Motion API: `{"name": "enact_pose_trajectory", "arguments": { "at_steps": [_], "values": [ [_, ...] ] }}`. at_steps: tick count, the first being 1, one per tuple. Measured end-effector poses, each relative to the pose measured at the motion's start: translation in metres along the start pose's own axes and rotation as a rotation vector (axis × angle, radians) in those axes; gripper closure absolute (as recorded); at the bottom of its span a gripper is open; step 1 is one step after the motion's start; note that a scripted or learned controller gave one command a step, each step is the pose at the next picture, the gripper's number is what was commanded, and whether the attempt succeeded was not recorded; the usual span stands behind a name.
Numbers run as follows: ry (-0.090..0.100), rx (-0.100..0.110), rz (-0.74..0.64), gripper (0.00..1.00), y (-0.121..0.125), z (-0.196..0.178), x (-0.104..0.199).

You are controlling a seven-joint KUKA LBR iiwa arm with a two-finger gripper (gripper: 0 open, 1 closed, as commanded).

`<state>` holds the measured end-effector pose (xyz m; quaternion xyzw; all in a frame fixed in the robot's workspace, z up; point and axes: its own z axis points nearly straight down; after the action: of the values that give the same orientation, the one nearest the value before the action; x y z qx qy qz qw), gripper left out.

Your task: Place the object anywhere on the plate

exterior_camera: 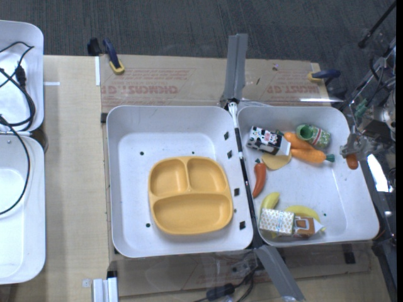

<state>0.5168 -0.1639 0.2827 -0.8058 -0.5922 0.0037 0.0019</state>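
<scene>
Lowest in the view, a patterned snack packet (284, 223) lies at six o'clock in the right bin (362, 228), with a banana (305, 212) and a smaller yellow piece (270, 200) just beside it. Further up sit a red chilli (259, 178), a black-and-white carton (265, 139), a carrot (308, 153) and a green can (314, 134).

At three o'clock of that bin the gripper (352, 152) hangs over the rim; whether its jaws are wide or narrow I cannot tell, though a small orange-red thing (352, 162) shows right below them.

Judging from this, a pick is in hand; a secure, centred hold and a clean lift over the divider to the yellow plate (191, 194) in the left bin (119, 187) would serve.

Cardboard on the surface (69, 168) bears red print (146, 90), upside down, reading roughly "CHEMICAL".
</scene>
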Motion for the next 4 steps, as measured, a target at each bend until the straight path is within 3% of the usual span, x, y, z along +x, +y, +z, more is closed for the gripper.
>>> {"name": "enact_pose_trajectory", "arguments": {
  "at_steps": [1, 2, 3, 4],
  "values": [
    [0.001, -0.002, -0.373, 1.0, -0.028, 0.028, 0.055],
    [0.0, -0.005, -0.545, 1.0, -0.027, -0.041, 0.135],
    [0.0, -0.003, -0.668, 1.0, -0.071, 0.058, 0.186],
    [-0.002, -0.001, -0.626, 1.0, -0.081, 0.09, 0.253]
  ]
}}
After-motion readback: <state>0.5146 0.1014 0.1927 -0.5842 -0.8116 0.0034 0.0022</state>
